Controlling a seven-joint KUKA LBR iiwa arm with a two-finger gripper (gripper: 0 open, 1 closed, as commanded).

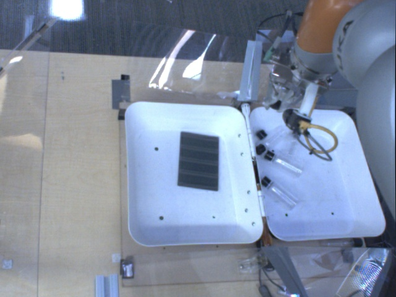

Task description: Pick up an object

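**Hand over the right bin's upper left corner**

I count two white bins side by side: a left bin [142,221] and a right bin [346,221]. One dark ribbed pad [198,161] lies flat mid-left bin. Three clear tubes [286,164] with black caps lie along the right bin's left side, below the hand [279,99]. I cannot tell whether the hand is open or closed. The tabletop [62,166] is pale wood, with dark ribbed floor [185,5] across the frame's top.
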